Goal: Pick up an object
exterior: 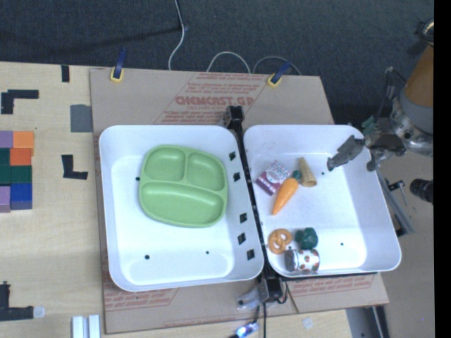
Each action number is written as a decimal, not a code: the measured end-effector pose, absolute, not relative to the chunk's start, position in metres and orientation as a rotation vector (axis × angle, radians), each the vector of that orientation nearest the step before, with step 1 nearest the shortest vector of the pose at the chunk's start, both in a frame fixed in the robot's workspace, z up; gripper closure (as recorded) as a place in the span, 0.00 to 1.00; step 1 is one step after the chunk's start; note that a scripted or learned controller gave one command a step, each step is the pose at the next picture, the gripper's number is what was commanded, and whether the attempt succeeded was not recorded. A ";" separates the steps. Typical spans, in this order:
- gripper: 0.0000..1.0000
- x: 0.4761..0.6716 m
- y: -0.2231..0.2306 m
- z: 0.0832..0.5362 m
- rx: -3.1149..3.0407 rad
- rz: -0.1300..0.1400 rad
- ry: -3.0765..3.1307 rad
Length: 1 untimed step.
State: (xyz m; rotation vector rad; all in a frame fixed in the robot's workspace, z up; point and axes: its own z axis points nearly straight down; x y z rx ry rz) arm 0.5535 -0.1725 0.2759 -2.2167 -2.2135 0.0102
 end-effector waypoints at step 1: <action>0.00 0.555 -0.172 0.281 -2.219 0.002 -2.223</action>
